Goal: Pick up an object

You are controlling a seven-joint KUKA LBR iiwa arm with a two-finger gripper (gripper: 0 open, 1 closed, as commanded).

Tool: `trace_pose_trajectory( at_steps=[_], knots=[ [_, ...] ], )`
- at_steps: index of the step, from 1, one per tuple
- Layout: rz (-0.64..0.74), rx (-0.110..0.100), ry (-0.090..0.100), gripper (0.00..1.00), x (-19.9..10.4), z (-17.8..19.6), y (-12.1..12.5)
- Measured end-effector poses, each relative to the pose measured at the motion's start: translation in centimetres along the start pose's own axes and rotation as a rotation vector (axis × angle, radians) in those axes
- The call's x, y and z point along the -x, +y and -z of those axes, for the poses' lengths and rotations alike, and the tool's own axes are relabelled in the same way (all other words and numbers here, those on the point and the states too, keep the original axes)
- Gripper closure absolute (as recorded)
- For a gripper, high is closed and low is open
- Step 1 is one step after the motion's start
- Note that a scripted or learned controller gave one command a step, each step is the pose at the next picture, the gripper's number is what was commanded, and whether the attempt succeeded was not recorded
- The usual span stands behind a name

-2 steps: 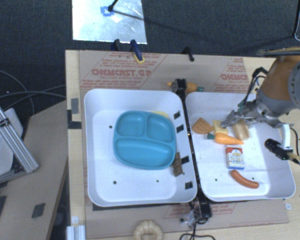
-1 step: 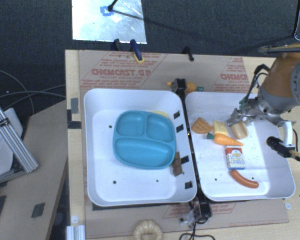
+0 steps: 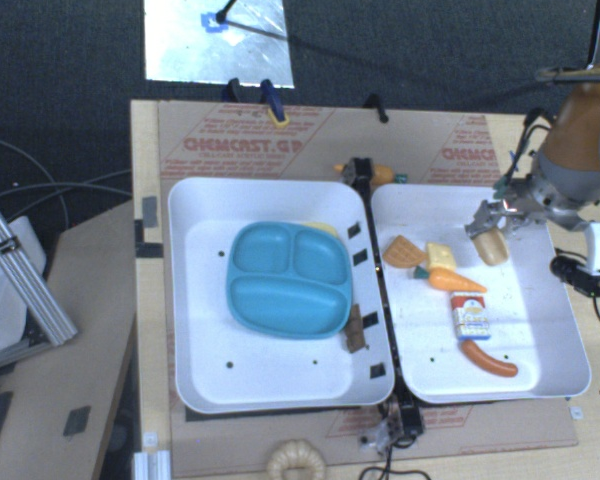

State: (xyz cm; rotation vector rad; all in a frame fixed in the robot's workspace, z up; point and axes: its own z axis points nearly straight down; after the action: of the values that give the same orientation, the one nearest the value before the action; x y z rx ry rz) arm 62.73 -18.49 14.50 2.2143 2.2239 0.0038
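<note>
A brown tabletop (image 3: 240,138) is carrying two white bins side by side. The left bin (image 3: 205,268) is holding a blue divided plate (image 3: 290,278). In the right bin (image 3: 550,338), a bread slice (image 3: 403,252), cheese wedge (image 3: 441,256), carrot (image 3: 456,281), small carton (image 3: 470,317) and sausage (image 3: 489,359) are lying near one another. The gripper (image 3: 490,230) is hanging above that bin's upper right, fingers clenching a tan bread roll (image 3: 492,247).

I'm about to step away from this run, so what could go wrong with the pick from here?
The tool sits at a tan rounded food piece near the right white bin's far side; it could slip out on lifting. The orange toy carrot, yellow wedge and brown toast-like piece lie close, so they may get bumped.
</note>
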Motion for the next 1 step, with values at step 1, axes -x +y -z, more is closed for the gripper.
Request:
trace_pose_trajectory(
  at_steps=[1],
  knots=[
    [0.001,0.002,0.0,1.0,-0.55,5.41,-0.72]
  ],
)
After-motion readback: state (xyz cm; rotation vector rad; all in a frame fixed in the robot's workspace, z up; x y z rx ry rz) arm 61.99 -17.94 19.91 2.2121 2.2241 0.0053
